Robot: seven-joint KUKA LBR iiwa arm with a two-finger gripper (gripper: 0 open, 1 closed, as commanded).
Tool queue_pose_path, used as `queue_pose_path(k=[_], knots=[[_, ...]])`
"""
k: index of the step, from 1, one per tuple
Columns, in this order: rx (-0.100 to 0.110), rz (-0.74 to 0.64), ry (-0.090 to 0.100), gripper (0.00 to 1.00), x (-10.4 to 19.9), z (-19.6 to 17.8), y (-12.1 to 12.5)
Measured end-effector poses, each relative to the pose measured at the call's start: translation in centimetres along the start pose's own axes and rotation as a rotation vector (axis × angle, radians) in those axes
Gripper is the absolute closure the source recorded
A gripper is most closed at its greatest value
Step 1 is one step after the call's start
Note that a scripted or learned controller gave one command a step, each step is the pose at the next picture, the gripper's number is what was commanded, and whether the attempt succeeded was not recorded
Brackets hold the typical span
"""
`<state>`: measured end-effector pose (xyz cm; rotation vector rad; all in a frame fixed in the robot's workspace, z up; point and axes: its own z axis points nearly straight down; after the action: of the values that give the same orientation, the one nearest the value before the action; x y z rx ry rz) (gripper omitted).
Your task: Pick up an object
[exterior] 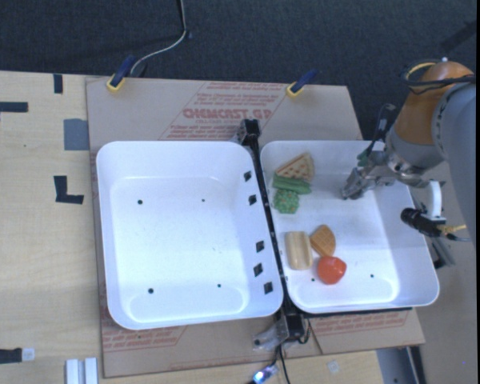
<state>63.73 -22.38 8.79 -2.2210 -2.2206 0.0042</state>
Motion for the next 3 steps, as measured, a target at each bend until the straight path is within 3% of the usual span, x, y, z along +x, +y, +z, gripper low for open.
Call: queue_pose_path(k=[1,2,3], knots=[[-0.001,-0.001,0.0,1.0,0.0,-1.1,-1.6],[-0.003,-0.003,0.001,1.0,0.1,0.3,2.3],[0.0,-0.001,0.0,1.0,0.0,-0.2,0.0]])
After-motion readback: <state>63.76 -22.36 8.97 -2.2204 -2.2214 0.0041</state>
